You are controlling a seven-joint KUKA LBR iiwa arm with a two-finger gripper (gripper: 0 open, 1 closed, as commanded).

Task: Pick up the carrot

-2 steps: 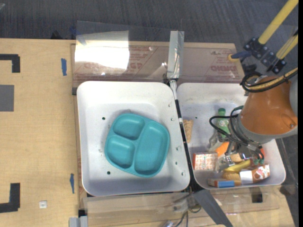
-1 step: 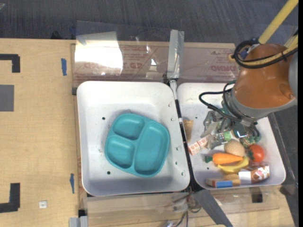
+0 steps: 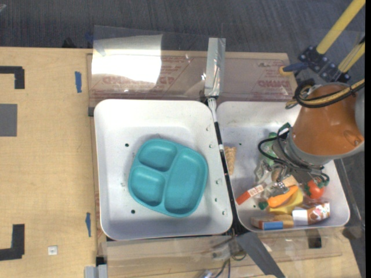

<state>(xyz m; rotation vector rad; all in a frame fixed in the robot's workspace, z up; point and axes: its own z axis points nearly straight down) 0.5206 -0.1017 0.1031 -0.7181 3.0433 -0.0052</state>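
Left white bin: holds one teal divided plate, three compartments, lying flat near the bin's middle. Right white bin: clutter of toy food packed toward its near edge, including a yellow piece, a red tomato-like piece and a small white-and-brown container. Clear plastic sheet stands behind the bins.

A divided tray lies in the left bin; the carrot in the right.

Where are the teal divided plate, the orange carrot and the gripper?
Teal divided plastic plate (image 3: 168, 177), camera view, centre ridge.
Orange carrot (image 3: 282, 198), camera view, mid-body.
Gripper (image 3: 277, 180), camera view, between fingertips.
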